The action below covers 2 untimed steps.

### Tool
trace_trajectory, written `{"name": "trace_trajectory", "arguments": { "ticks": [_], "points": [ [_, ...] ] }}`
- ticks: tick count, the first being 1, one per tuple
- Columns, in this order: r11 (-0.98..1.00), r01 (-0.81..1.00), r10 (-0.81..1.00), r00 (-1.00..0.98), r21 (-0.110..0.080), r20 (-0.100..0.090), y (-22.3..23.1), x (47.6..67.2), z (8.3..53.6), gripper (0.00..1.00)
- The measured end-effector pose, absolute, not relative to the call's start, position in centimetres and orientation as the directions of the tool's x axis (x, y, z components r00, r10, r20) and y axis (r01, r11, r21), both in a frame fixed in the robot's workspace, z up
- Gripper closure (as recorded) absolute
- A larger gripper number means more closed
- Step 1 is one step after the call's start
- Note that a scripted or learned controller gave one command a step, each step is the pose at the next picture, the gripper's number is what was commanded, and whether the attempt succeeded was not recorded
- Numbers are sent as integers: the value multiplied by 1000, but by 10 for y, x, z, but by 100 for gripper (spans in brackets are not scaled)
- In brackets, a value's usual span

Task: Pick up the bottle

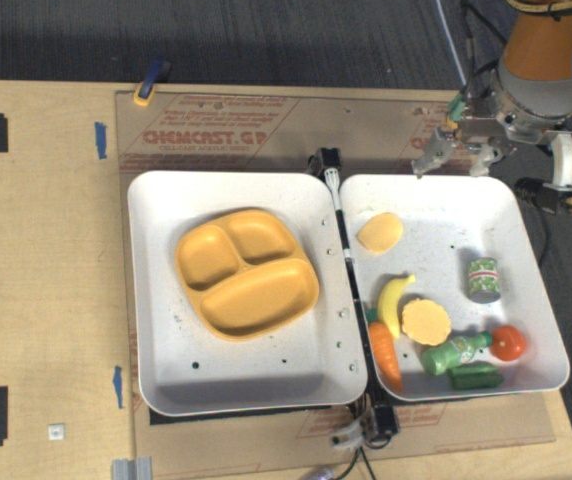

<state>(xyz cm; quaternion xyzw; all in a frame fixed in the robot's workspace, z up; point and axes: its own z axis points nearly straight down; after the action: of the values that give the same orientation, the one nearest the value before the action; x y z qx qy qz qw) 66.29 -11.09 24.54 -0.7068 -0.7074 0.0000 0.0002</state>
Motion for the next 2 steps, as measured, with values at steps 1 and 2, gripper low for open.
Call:
{"name": "trace_trajectory", "arguments": {
  "ticks": [1, 2],
  "points": [
    [2, 1000, 1000, -2, 2, 0, -110, 664, 256, 100],
    [366, 930, 930, -366, 0, 0, -120, 667, 188, 100]
  ]
}}
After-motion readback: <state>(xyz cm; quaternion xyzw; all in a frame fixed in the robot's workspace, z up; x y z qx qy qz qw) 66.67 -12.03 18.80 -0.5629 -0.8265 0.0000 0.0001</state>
